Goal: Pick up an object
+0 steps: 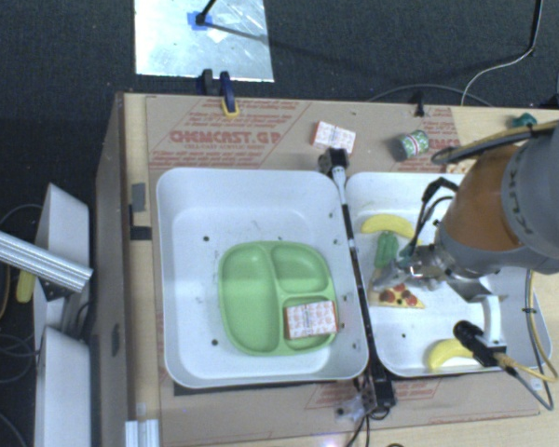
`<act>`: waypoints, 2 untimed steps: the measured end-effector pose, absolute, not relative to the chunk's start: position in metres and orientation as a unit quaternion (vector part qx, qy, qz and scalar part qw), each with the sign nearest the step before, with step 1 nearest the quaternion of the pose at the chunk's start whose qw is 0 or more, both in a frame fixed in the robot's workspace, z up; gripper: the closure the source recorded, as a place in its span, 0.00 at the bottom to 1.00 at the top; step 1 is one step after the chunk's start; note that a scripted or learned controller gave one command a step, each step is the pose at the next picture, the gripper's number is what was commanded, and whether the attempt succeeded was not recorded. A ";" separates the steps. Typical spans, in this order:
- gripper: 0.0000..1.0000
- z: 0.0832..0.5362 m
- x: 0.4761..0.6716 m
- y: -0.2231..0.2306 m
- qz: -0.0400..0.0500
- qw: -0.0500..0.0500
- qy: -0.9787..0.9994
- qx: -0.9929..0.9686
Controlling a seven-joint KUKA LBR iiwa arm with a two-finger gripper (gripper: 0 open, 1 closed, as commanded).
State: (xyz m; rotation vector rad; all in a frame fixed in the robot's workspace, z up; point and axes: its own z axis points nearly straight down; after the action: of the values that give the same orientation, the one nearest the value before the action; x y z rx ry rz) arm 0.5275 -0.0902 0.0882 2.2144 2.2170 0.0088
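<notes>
In the right bin lie a yellow banana near the far wall, a green pepper-like piece just below it, a toy pizza slice and a second yellow banana near the front wall. My gripper hangs low over the bin's left part, between the green piece and the pizza slice. Its metal tip is close to both. I see nothing clearly held between its tips.
The left bin holds a green divided plate with a patterned packet in its front right compartment. On the bench behind the bins lie another small packet and a small can. The arm's grey body covers the right bin's right side.
</notes>
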 end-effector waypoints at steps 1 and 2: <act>0.00 0.087 0.535 -0.097 0.003 0.001 0.708 0.706; 0.00 0.088 0.532 -0.093 0.003 0.006 0.707 0.707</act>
State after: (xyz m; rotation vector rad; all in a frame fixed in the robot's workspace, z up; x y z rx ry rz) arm 0.5316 -0.0934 0.0880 2.2118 2.2140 0.0106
